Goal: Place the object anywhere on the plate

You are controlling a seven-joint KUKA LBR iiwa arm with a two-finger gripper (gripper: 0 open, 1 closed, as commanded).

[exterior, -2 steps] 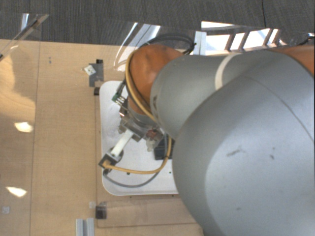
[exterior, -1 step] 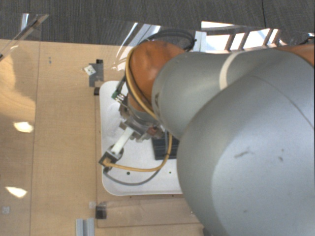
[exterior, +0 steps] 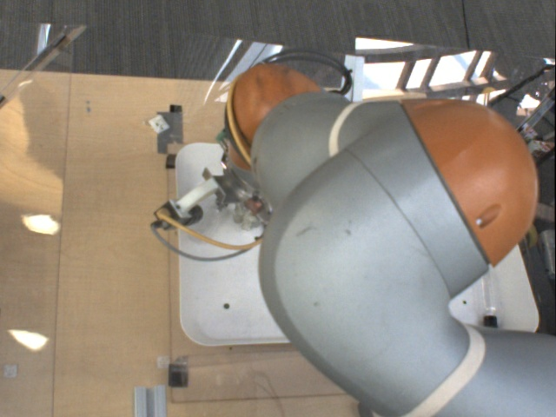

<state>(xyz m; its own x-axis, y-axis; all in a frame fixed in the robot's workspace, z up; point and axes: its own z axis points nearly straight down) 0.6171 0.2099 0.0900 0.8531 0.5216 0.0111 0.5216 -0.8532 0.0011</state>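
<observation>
Now | arm (exterior: 382, 268) covers most of left bin (exterior: 204, 307) | hand (exterior: 245, 205) low near bin's far-left corner, grip state unclear | object, plate hidden: weight, stiffness, hold point unjudgeable

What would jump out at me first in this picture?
The huge grey arm with orange caps, filling the right and centre and covering much of a white bin. Its gripper sits over the bin's upper left part, with a yellow cable looping off the bin's left edge onto the wooden bench.
</observation>
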